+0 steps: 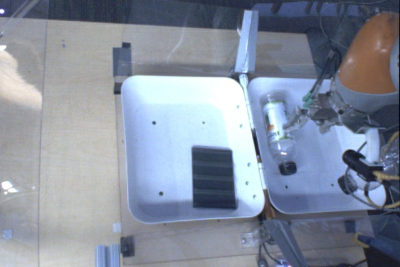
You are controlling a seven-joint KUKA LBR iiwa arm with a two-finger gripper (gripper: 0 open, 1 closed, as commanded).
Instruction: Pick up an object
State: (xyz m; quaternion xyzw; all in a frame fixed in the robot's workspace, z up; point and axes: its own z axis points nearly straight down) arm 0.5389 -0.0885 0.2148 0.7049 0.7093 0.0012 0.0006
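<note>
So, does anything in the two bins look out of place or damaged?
The clear bottle lies on its side in the right bin, and a small dark cap-like piece sits loose just beyond its end. The black ridged block lies flat in the left bin.

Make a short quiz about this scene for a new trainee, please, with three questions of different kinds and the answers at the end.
1. True or false: the black ridged block lies in the right bin.
2. Which thing lies nearest to the gripper? A) the clear bottle B) the black ridged block C) the small black cap
3. Fill in: the small black cap lies in the ____ bin, just below the bottle.

Key
1. False. The block lies in the left bin.
2. A. The gripper is right beside the bottle, which lies on its side.
3. right
</note>
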